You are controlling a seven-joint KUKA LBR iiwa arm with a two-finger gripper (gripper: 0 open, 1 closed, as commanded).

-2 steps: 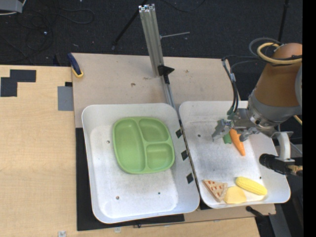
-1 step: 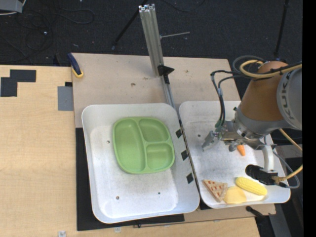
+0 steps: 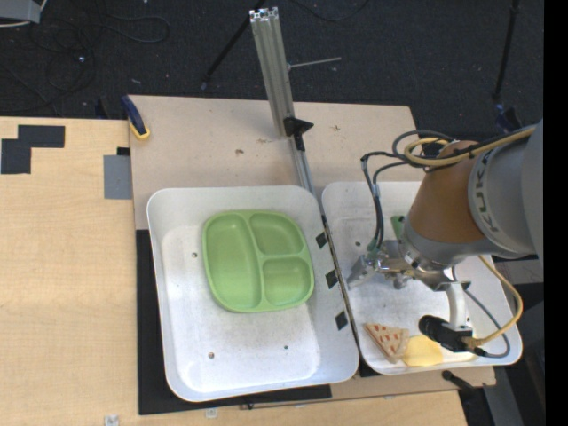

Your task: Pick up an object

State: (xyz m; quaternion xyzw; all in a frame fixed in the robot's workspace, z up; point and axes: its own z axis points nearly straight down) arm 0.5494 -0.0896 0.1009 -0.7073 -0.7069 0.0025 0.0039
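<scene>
The right bin holds a tan, wedge-shaped pizza-slice toy near its front edge. Beside the wedge, on its right, lies a pale yellow rounded piece, touching or almost touching it. My gripper hangs low over the middle of this bin, under the orange wrist band, pointing towards the bin's left wall. It is behind and a little left of the two toys, apart from them. Nothing shows between its fingers.
A light green divided plate lies in the left bin. An upright aluminium post stands behind the bins. Black clips sit on the wall between the bins. A blue and yellow tool lies at the bench's back left.
</scene>
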